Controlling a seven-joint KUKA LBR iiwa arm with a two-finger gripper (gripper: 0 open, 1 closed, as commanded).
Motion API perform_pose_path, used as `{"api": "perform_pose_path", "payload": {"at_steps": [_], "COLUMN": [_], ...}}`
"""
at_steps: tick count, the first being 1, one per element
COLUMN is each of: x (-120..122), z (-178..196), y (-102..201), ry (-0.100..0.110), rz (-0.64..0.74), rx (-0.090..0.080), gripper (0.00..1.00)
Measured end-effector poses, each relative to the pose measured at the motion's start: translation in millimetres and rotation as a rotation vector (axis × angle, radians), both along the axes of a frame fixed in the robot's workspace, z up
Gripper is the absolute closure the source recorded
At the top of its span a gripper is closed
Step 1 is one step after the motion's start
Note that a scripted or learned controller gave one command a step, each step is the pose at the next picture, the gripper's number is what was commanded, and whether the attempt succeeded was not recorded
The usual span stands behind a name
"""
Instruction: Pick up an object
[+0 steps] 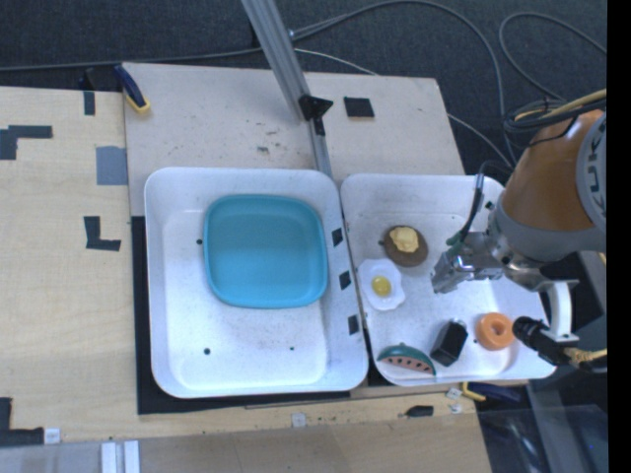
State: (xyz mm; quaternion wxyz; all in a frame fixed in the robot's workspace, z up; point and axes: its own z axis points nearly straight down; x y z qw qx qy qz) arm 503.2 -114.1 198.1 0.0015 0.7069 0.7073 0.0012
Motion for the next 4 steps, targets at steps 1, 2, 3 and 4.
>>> {"api": "perform_pose_path", "payload": {"at_steps": [1,2,3,4], "x": [14.2,32.7,62.4,88.7], "z": [4.2,14.6,25.2,16.5], "y": [46.7,88.1,138.8,187.9], "ry": [0.004,0.004,0.004,0.005], "rz": [0.004,0.003,0.004,0.004], "rx": [0.001,0.001,0.001,0.001], "gripper": [1.0,1.0,1.0,1.0]}}
